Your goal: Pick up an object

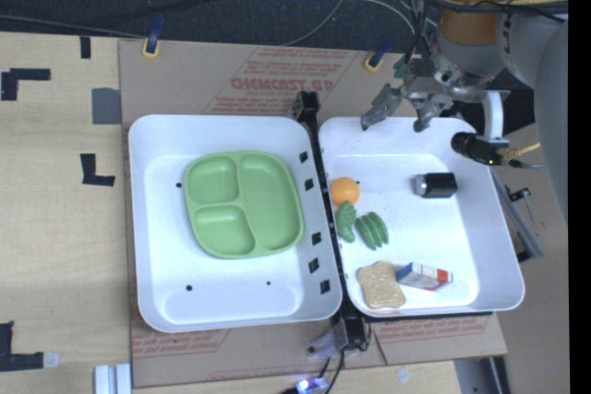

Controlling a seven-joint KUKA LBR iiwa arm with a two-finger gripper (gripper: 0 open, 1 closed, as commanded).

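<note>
Two white bins [148, 198] are set on cardboard; the gripper [399, 115] is held spread wide, empty, above the right bin's far rim.

Two smooth, glossy white plastic bins [148, 198] sit on matt brown cardboard [268, 78]. The green divided plate [244, 203] looks like matt plastic.

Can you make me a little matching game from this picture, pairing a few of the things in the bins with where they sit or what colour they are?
Things:
1. divided plate
2. orange fruit
3. slice of bread
4. dark cylinder

Descriptions:
A. near the front edge of the right bin
B. light green, in the left bin
C. black and grey, lying towards the right bin's far right side
D. round, just above the green vegetables

Pairs: 1-B, 2-D, 3-A, 4-C
</note>
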